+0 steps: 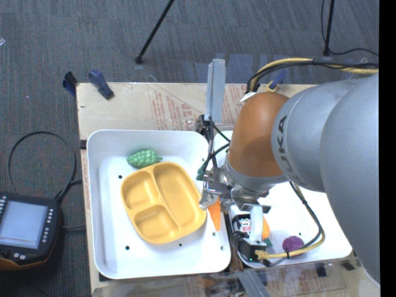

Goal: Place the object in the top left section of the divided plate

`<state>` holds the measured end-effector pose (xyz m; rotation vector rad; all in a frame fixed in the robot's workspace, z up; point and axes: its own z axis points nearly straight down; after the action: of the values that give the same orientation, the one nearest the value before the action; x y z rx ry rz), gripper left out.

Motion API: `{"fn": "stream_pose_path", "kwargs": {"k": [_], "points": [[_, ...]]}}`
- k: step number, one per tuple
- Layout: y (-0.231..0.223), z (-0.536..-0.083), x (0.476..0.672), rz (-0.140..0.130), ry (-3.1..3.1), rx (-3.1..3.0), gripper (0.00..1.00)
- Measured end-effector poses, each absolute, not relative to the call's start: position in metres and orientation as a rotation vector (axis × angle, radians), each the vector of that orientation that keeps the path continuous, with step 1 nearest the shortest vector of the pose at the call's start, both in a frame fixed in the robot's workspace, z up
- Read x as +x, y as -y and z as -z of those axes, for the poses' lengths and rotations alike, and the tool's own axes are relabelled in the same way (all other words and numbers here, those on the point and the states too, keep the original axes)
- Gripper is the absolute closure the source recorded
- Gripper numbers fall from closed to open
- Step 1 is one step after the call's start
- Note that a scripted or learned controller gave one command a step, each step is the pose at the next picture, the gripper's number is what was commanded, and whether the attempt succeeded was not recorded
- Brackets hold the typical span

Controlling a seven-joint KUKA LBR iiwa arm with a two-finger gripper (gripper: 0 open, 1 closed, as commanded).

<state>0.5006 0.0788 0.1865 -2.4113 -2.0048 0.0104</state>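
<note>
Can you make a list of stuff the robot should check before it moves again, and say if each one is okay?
1. Yellow divided plate lies flat in the left bin: ok.
2. Top left section of the plate has nothing in it: ok.
3. Green bumpy toy sits beside the plate, off its rim: ok.
4. Orange carrot-like piece is at the plate's right edge, under the hand, outside every section: not ok.
5. Whether the hand really grips the orange piece: cannot tell.
6. Purple ball rests in the right bin, away from the plate: ok.
</note>
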Motion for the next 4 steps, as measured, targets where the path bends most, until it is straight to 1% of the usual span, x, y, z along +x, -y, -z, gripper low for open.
{"fn": "stream_pose_path", "kwargs": {"k": [1, 2, 3, 4], "points": [[-0.17, -0.191, 0.494, -0.012, 1.879, -2.513, 1.0], [-0.169, -0.191, 0.494, -0.012, 1.878, -2.514, 0.0], [-0.162, -0.259, 0.55, -0.004, 2.027, -2.399, 0.0], [-0.164, -0.265, 0.55, -0.018, 2.032, -2.392, 1.0]]}}
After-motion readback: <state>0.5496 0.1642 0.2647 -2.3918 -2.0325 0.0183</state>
